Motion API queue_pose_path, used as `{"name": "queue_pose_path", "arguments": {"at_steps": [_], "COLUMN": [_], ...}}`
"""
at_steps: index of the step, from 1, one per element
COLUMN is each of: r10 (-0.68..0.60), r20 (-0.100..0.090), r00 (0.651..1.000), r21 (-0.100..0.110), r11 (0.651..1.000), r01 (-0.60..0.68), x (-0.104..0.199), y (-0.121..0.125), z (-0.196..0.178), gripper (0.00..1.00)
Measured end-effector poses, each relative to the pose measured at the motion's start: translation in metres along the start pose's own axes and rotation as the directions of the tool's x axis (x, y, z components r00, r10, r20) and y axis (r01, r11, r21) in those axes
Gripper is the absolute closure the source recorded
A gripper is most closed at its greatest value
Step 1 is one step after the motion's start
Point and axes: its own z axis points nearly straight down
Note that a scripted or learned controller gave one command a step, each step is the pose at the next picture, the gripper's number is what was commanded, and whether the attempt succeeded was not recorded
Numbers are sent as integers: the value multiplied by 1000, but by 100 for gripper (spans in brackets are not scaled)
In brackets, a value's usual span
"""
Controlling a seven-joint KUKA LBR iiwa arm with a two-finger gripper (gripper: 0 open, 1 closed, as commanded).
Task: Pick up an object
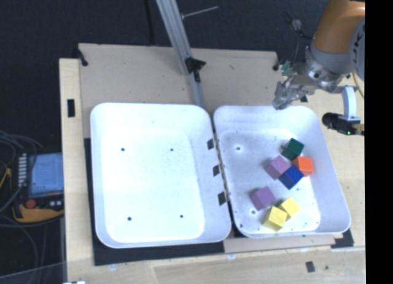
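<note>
We see the pale wooden desk point(70, 153) carrying two shallow white plastic bins side by side, with dark floor around it and a tangle of cables and a blue-screened handheld controller point(43, 178) at the left. A slanted grey metal pole point(175, 27) crosses above the far edge. The left bin point(147, 172) has nothing but a few dark specks on its floor. The right bin point(276, 123) holds all the candidates for the task, clustered toward its near right part.

The grey and orange arm point(334, 27) reaches in from the right, and its end effector point(287, 97) hangs over the far rim of the right bin, well apart from the cluster; we cannot tell how it is set.

We judge this to be the approach step, with nothing picked. Next, we would need to travel toward the near side and descend on one piece.

The small blocks: two purple cubes point(263, 197) point(277, 166), two yellow cubes point(276, 217) point(290, 206) touching, a blue cube point(291, 177), a dark green cube point(293, 149), an orange cube point(305, 165). The nearer purple one, slightly apart, looks easiest.
</note>
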Motion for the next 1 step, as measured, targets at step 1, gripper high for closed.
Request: {"name": "queue_pose_path", "arguments": {"at_steps": [1], "r10": [2], "r20": [0], "r00": [1000], "r21": [1], "r11": [1000], "r01": [-2], "x": [48], "y": [3], "z": [-9], "gripper": [100]}}
